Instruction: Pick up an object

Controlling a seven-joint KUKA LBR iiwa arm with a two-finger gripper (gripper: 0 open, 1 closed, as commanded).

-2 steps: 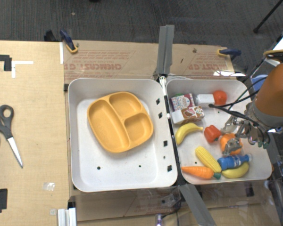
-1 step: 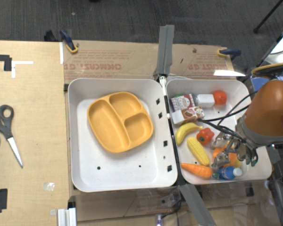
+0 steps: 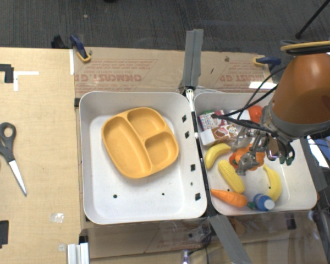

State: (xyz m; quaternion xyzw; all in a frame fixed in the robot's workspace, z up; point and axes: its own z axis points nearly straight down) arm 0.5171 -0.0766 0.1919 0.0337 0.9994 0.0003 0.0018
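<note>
Right bin (image 3: 302, 202) crowded; arm (image 3: 305, 87) hides its far corner; fingers (image 3: 247, 161) pinch a small orange piece (image 3: 243, 157), unclear.

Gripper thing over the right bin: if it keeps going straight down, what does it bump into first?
Probably the small orange toy right under the gripper, next to the corn cob in the right bin. Depth is hard to judge from above, so it may already be touching.

Printed red lettering runs across the brown corrugated cardboard sheet (image 3: 133, 69) lying behind the two white bins, seen upside down and too faint to make out; the small printed food packet (image 3: 220, 126) carries illegible wording.
</note>
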